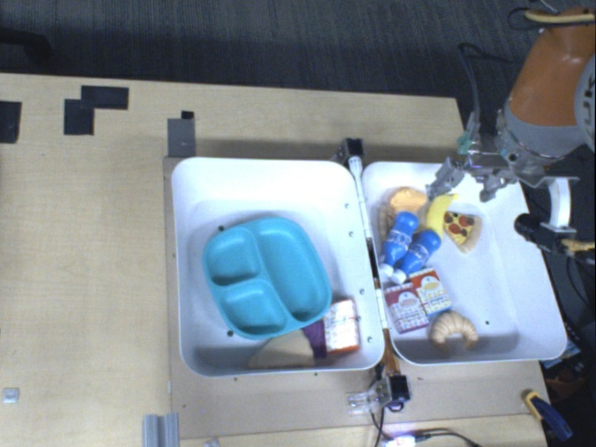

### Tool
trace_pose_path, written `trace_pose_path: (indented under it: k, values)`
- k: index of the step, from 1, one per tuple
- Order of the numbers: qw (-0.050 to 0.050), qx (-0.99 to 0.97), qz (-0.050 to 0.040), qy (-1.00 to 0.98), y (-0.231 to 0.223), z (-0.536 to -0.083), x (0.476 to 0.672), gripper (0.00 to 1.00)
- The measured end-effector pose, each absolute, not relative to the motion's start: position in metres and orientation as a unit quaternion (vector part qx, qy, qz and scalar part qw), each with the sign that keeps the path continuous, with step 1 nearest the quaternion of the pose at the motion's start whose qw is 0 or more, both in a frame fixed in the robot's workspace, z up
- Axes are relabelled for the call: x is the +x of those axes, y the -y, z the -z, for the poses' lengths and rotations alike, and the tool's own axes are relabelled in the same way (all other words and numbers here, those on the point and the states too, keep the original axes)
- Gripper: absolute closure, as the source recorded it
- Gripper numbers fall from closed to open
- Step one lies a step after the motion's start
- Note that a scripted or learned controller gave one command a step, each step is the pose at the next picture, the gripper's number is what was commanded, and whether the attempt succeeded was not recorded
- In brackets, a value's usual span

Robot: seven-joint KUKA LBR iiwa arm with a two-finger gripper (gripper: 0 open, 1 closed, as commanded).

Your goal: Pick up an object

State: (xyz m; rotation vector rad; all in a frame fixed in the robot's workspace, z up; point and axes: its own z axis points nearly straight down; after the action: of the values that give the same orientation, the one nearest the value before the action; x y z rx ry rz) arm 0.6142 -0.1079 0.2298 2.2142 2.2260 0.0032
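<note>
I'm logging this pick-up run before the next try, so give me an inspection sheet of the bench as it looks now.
Surface: tan bench bearing two white bins side by side.
Job's things: right bin holds two blue bottles, banana, pizza slice, croissant, red carton.
Clutter: left bin holds blue divided tray and a small box.
Grippers: gripper above the right bin's far edge, near the banana; holds nothing visible.
Cables: wires at the near edge.
Surroundings: dark floor beyond the bench.
</note>
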Motion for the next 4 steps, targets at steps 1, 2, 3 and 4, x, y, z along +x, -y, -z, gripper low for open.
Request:
trace_pose_path:
  k: [1,2,3,4]
  values:
    - [0.0,0.706,0.0,-0.708,0.168,-0.121,0.612,0.0]
    - [0.003,0.705,-0.0021,-0.709,0.167,-0.133,0.614,1.0]
    - [0.003,0.705,-0.0021,-0.709,0.167,-0.133,0.614,0.0]
    - [0.007,0.705,-0.0029,-0.709,0.154,-0.091,0.612,0.0]
